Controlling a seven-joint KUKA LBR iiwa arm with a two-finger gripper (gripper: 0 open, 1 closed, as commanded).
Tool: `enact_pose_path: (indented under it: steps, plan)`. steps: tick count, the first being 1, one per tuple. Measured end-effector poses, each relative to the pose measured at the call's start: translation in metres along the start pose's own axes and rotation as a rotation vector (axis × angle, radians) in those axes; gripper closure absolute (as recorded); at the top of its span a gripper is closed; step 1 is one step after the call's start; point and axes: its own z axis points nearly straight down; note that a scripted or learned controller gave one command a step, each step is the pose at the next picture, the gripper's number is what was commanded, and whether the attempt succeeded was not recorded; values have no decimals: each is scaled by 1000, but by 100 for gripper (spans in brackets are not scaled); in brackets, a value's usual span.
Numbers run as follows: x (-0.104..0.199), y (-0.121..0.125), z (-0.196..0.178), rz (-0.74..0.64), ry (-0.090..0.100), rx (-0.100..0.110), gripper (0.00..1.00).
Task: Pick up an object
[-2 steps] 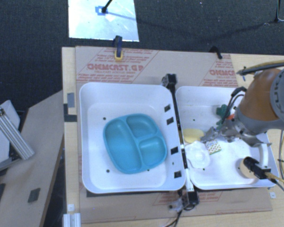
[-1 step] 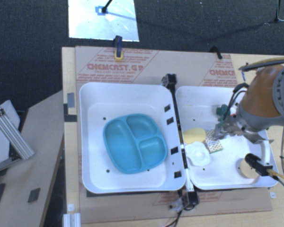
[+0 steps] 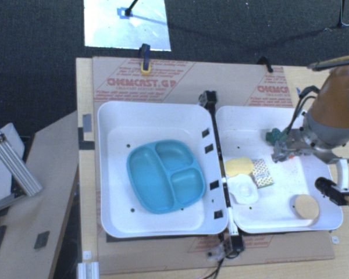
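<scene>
**Tool low over the right bin, beside a dark green thing**

Nearest in the right bin (image 3: pixel 279 222), toward its near right corner, lies a round tan disc (image 3: pixel 306 207). Left of it, close to the wall shared by the two bins, sits a small white cup-like piece (image 3: pixel 243 189). Just beyond that, a pale yellow oval pad (image 3: pixel 238 166) lies with a small speckled block (image 3: pixel 262 173) right beside it on the right.

The left bin (image 3: pixel 116 156) holds a blue divided plate (image 3: pixel 163 176), flat at about its middle.

Farther back in the right bin, the tool (image 3: pixel 282 153) is down near the floor, on the arm (image 3: pixel 337 97) that reaches in from the right. The view does not tell whether the tool is spread or pressed together, and nothing is seen pinched in it. A dark green thing (image 3: pixel 273 136) lies just beyond and left of the tool, very near it. Whether the two touch cannot be made out.

Both bins rest on a cardboard sheet (image 3: pixel 139 81) with red lettering, spread over the counter (image 3: pixel 81 86). A yellow and black clamp (image 3: pixel 145 60) grips the sheet's far edge.
</scene>
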Motion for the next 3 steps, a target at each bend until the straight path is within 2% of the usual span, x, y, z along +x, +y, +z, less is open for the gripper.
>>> enact_pose_path:
  steps: [2, 3]
  plan:
    - [-4, 1, -118, -1, 0, 0, 100]
    - [57, 16, -110, -7, 4, 5, 100]
